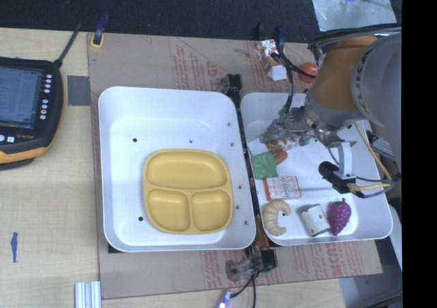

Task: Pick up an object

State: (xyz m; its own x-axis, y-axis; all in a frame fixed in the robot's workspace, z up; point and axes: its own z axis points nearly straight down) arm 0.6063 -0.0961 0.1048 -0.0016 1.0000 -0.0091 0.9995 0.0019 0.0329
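The right bin (372,228) holds several small things. A green piece (263,164) lies by its left wall, with an orange-red piece (276,149) just above it. Below them are a pink-and-white packet (283,187), a toy croissant (276,215), a white cylinder (314,218) and purple grapes (339,214). My gripper (289,131) hangs low over the upper left of this bin, right above the orange-red piece, and the wrist hides part of that piece. Nothing shows as lifted.
The left bin (119,115) holds a yellow divided plate (187,189). A tablet-like pendant (24,105) lies at the bench's far left. Cables and a black clamp (232,85) sit between the bins at the back. The arm's grey body (369,78) covers the right bin's far corner.
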